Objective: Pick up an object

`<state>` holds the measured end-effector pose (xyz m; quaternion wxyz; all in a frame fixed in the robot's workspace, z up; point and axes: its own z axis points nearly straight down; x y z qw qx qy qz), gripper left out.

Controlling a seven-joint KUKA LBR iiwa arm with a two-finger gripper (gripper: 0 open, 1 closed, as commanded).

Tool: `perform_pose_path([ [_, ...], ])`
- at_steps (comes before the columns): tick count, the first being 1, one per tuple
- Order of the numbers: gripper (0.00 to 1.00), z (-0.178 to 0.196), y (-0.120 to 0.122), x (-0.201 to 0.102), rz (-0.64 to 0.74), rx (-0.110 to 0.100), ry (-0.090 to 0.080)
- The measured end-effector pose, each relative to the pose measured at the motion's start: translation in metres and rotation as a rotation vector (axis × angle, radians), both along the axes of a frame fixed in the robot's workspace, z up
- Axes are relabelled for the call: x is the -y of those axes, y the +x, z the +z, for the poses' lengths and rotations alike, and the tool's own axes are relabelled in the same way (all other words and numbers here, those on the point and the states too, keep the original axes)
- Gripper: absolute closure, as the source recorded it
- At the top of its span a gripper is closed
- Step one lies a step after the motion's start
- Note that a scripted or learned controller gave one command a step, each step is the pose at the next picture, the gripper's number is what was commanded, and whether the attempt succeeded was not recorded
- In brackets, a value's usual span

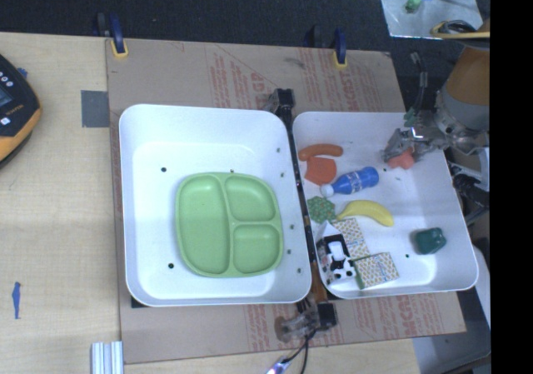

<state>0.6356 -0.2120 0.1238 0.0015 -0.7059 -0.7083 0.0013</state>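
Where gripper [402,150] hangs, perhaps touching red piece [401,160]

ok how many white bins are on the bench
2, side by side. The left bin holds a green divided plate; the right bin holds the small objects, with the claw at its upper right.

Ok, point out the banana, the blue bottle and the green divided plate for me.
banana [367,212], camera view, middle of its yellow curve.
blue bottle [356,181], camera view, middle of its blue body.
green divided plate [191,231], camera view, floor of its large left compartment.
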Motion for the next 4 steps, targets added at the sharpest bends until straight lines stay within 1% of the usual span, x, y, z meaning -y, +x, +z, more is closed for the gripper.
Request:
perform_pose_path([
  [1, 1.0, 0.052, -0.02, 0.001, -0.002, 0.003, -0.001],
  [2, 1.0, 0.091, 0.021, -0.03, 0.0, 0.002, 0.0],
  [3, 1.0, 0.104, 0.021, -0.097, 0.001, 0.0, 0.0],
  [4, 1.0, 0.103, -0.006, -0.14, 0.002, 0.0, -0.002],
])
